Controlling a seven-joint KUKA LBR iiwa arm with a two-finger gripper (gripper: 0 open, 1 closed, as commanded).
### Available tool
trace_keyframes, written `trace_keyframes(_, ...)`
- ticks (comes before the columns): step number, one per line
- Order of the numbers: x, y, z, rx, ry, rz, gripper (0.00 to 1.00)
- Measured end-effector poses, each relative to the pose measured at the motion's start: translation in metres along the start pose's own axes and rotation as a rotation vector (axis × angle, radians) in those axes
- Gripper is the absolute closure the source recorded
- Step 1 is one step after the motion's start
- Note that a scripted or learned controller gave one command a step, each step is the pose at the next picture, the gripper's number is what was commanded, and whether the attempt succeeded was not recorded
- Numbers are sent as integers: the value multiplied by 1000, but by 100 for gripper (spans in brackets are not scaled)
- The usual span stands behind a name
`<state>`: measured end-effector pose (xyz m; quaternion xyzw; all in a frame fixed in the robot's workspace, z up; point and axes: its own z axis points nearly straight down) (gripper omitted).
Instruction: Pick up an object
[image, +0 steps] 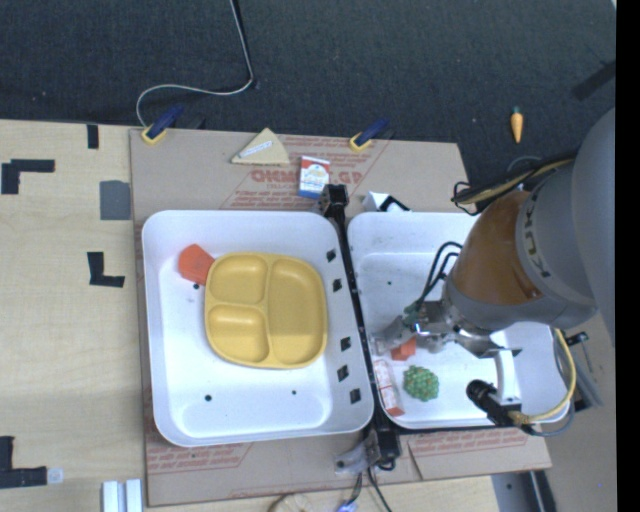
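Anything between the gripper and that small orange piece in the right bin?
Nothing visible. The gripper sits right above the small orange piece in the right bin; the green broccoli-like piece lies apart, nearer the front.

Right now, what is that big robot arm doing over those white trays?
The grey and orange arm reaches in from the right and has its tool low in the right bin. It sits right by a small orange piece, with a green broccoli toy just below. It seems to be trying to pick something up, but nothing is clearly held. The left bin has a yellow divided plate and another orange piece.
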<state>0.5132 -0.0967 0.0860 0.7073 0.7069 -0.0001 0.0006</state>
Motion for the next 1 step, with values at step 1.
trace_keyframes(1,0,1,-10,-2,-1,0,100)
